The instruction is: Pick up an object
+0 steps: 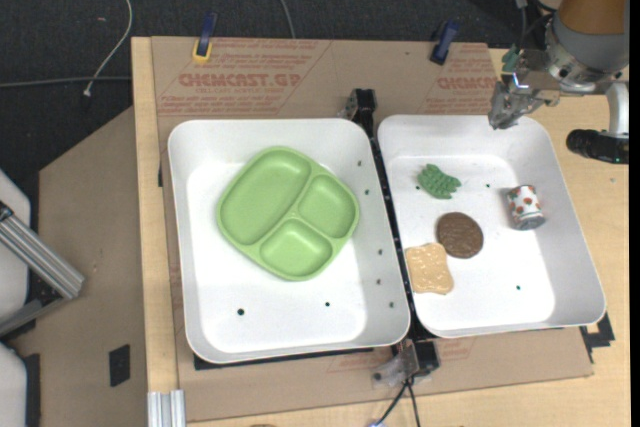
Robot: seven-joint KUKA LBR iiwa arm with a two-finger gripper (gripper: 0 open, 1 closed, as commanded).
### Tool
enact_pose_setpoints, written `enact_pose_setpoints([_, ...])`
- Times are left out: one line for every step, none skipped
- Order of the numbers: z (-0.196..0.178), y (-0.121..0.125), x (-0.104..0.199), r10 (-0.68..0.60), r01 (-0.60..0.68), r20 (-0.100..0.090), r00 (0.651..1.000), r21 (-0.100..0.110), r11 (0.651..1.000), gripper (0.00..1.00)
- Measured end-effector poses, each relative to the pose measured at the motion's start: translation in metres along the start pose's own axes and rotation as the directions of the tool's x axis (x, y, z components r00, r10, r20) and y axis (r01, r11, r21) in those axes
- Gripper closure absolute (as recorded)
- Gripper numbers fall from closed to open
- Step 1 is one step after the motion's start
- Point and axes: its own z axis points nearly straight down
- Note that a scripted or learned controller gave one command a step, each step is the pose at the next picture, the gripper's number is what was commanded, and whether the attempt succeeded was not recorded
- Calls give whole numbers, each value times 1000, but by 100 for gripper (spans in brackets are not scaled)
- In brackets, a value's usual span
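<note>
While the gripper point(506, 111) hangs over the far rim of the right bin point(570, 260), everything else lies to its left or nearer the camera. Farthest left of it, well apart, the left bin point(200, 305) holds a light green divided plate point(288, 212) with three compartments, lying flat and turned at an angle. Between the two bins, a black clamp point(361, 103) sits at their far ends, left of the gripper. Inside the right bin, a tan waffle-like piece point(430, 268) lies nearest the camera and left of the gripper, touching or just beside a round brown cookie-like disc point(460, 235). A small green leafy toy point(438, 181) lies closer, just below and left of the fingertips. Slightly right of the gripper and nearer the camera, a small white can with red markings point(524, 207) lies on its side. The gripper's fingers look close together with nothing between them, their tips at or just above the bin's rim.
</note>
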Motion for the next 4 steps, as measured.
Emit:
enact_pose_setpoints([-9,-8,59,-5,5,-6,1000,9,1000,100])
enact_pose_setpoints([5,-15,117,-5,5,-6,1000,12,1000,100])
enact_pose_setpoints([14,-20,166,-4,4,-5,1000,12,1000,100])
enact_pose_setpoints([19,-23,220,-5,5,-5,1000,12,1000,100])
